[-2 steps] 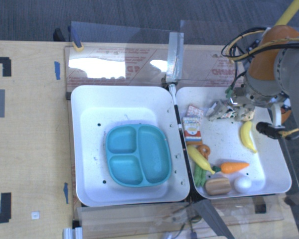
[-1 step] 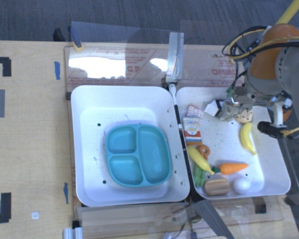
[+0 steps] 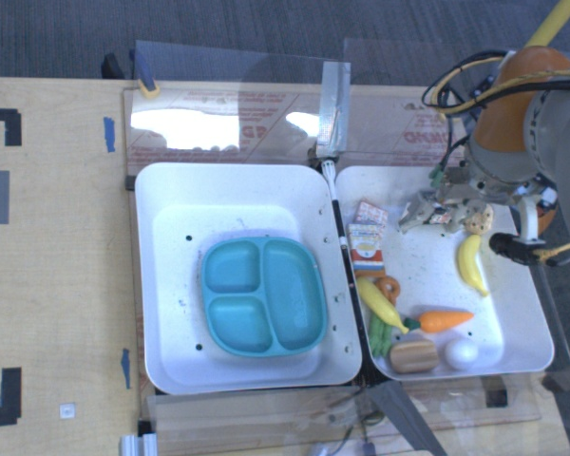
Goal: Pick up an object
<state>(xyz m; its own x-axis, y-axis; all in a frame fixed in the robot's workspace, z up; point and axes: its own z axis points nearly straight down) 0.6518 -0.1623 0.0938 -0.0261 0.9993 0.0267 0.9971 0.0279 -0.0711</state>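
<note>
Gripper (image 3: pixel 435 212) is hovering low in upper part of right bin (image 3: pixel 527 340), fingers pointing left w/ a narrow gap, nothing btwn them. Juice carton (image 3: pixel 367 236) is lying just left of it; banana (image 3: pixel 471 262) is sitting just below-right. Carrot (image 3: pixel 446 320) & white egg (image 3: pixel 461 353) are lying at bin's lower edge.

Two shallow white bins sit side by side on a light wooden bench (image 3: pixel 47 283). The left bin (image 3: pixel 161 217) holds a teal divided plate (image 3: pixel 263 294) with three compartments, lying flat near its centre. A clear plastic panel (image 3: pixel 228 112) stands behind the bins, with a metal upright (image 3: pixel 333 107) at the divide. Blue tape marks (image 3: pixel 108 133) and black markings (image 3: pixel 8 126) appear on the bench surface at left
</note>
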